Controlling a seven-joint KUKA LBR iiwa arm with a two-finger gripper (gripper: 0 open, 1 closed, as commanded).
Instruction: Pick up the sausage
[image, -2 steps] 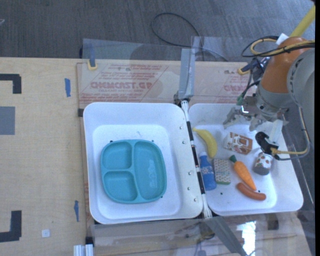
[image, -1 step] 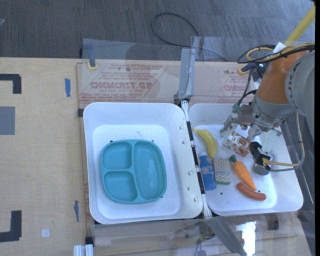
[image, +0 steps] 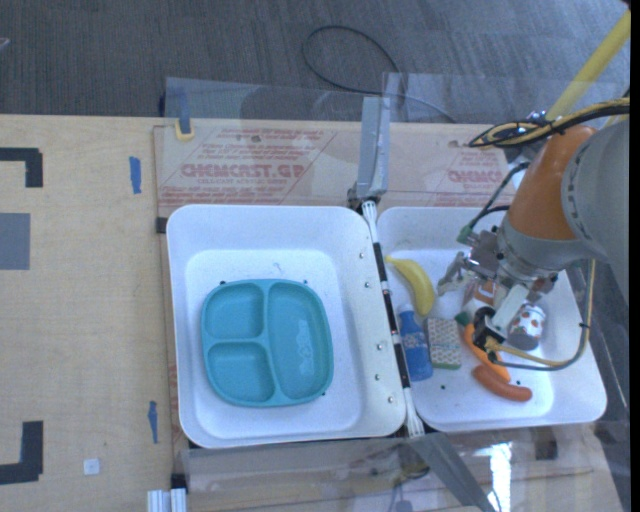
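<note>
overhead slant view, both bins (image: 190, 240)

Tray (image: 267, 342) in left bin (image: 190, 250) (sausage (image: 502, 383) in right).

The scene is lit brightly and evenly from above, with no single strong source to be made out. The white bins (image: 270, 225) are rendered close to overexposed, so that little surface texture is kept on their rims. Soft, faint shadows are cast just beside the teal plate (image: 267, 342) and under the objects in the right bin. Pale reflections are seen on the clear panels (image: 300, 105) at the far side. Sharpness is moderate throughout; fine detail is softened by the low resolution, and small items are left indistinct. Slight blur is noted on the arm (image: 570, 190) at the right.
</note>
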